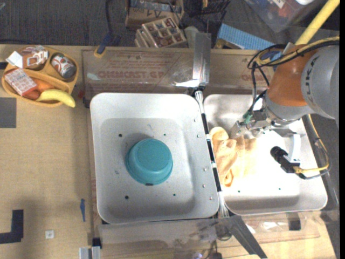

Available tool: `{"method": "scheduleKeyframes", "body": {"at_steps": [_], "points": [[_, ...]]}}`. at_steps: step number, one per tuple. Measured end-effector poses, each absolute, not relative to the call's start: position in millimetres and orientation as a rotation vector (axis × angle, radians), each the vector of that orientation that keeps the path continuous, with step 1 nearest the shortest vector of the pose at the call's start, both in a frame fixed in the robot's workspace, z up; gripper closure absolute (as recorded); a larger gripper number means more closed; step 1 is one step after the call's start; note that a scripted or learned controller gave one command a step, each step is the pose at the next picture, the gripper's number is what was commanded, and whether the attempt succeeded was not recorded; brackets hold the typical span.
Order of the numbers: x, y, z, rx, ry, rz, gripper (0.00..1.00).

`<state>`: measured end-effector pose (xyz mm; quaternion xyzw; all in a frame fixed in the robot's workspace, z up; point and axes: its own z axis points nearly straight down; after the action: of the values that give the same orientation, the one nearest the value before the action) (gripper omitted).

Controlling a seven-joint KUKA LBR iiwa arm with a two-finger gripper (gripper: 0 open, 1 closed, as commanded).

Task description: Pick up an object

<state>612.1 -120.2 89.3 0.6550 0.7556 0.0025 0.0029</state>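
Pale yellow and soft, the crumpled cloth (226, 155) is lying in the right-hand shallow white bin (272, 204), bunched against that bin's left wall and trailing toward its middle. The two-finger gripper (252, 124) is hovering at the cloth's upper right fringe, carried by the grey arm with the orange band (299, 85) that is reaching in from the right. The step in hand is reading as the closing-in before a grasp, not a lift: nothing is showing as raised off the bin floor. How the jaws are standing cannot be told from this slant, nor whether the tool is touching the fabric or sitting just above it. The next move is probably calling for a short drop onto a thick fold, then a firm pinch, since limp fabric is apt to slip out of a shallow bite (a thin edge especially). Room is favouring that plan: the bin floor to the right of the cloth and toward the near wall is lying bare, while the far wall is sitting close behind the gripper and the shared rim between the bins is crowding the cloth's left side. The round teal upturned bowl (150, 161) is resting well apart, mid-floor in the left-hand white bin (108, 117).
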Motion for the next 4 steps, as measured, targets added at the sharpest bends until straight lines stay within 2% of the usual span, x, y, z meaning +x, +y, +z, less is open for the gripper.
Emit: {"method": "scheduleKeyframes", "body": {"at_steps": [1, 2, 3, 4], "points": [[613.4, -121, 101, 2.055, 2.364, 0.013, 1.00], [613.4, -121, 101, 2.055, 2.364, 0.013, 0.00], [632.9, -141, 112, 1.922, 2.478, 0.003, 0.00], [591.8, -155, 90, 1.909, 2.484, 0.008, 0.00]]}}
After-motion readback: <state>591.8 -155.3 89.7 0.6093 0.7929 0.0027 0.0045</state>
